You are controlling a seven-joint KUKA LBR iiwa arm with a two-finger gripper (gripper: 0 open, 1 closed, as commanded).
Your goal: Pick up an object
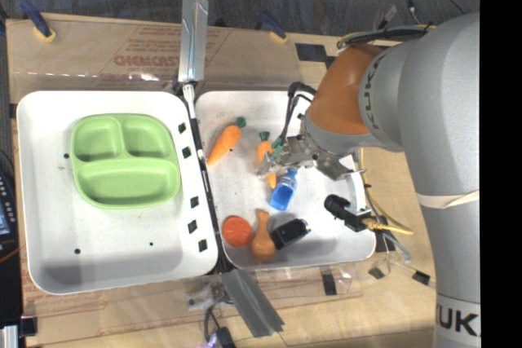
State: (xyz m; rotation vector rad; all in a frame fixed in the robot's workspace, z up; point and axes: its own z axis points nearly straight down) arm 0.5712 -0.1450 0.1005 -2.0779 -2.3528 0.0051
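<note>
**Desk:** Report the bench, working left to right.

**Operator:** I am looking down on both bins. The left bin is holding one green divided plate. The plate is lying flat, slightly toward 12 o'clock of that bin's centre.

**Desk:** And the right bin?

**Operator:** The right bin is carrying the loose items.
- A large carrot is lying at 10 o'clock, with its narrow tip pointing toward 7 o'clock.
- A red-orange ball is sitting at 7 o'clock.
- A tan pear-shaped gourd is touching the ball on the ball's 3 o'clock side.
- A small orange piece is lying at 11 o'clock, near the bin's centre.

**Desk:** Where are the task item and the gripper?

**Operator:** I am treating the blue item as the pick target. It is lying tilted near the centre of the right bin, apart from the other items. The gripper is hovering at its 12 o'clock, just beside its upper end. I cannot tell whether the gripper is apart or together, or whether it is touching the blue item. A black block is lying at the blue item's 6 o'clock, just beside the gourd. The arm is reaching in from 3 o'clock.
</note>
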